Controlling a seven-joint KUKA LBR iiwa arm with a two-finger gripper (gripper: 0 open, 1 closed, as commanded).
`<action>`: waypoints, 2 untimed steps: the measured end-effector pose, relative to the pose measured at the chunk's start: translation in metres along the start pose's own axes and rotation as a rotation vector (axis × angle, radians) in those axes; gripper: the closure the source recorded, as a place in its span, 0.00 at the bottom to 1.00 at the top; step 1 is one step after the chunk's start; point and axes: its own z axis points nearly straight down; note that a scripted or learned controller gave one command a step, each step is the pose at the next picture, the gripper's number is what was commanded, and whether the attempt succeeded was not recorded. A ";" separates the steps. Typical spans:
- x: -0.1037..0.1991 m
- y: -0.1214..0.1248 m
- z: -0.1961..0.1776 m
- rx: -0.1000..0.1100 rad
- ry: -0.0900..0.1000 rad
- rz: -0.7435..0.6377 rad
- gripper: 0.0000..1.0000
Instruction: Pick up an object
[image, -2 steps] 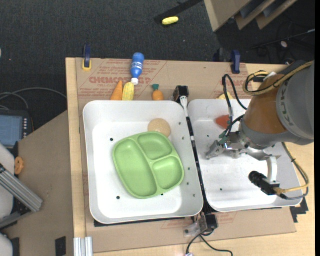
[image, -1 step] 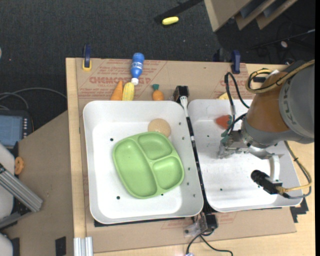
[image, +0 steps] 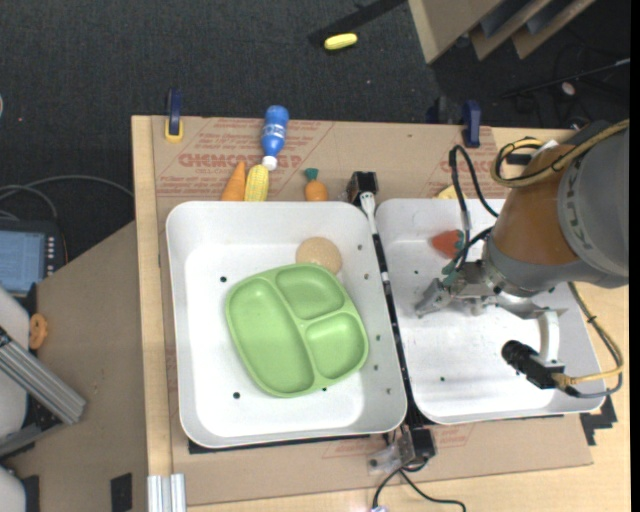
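Note:
My gripper (image: 432, 298) hangs low over the right white bin (image: 480, 395), near its left-middle, at the end of the grey arm with the orange band. A small red object (image: 445, 241) lies in the same bin just behind the gripper, partly hidden by cables. I see nothing held at the gripper's tip. In the left white bin (image: 195, 330) a green divided plate (image: 297, 328) lies in the middle, and a round tan object (image: 319, 253) rests at its far edge.
Behind the bins on the bench lie a blue-and-white bottle (image: 273, 130), a corn cob (image: 257, 182), a carrot (image: 234, 184), a smaller carrot (image: 315, 187) and a black fitting (image: 362, 186). A black cable end (image: 530, 365) hangs over the right bin.

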 end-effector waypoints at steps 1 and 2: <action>-0.003 0.029 0.010 0.000 0.000 -0.002 0.00; -0.005 0.068 0.009 -0.002 0.000 -0.002 0.00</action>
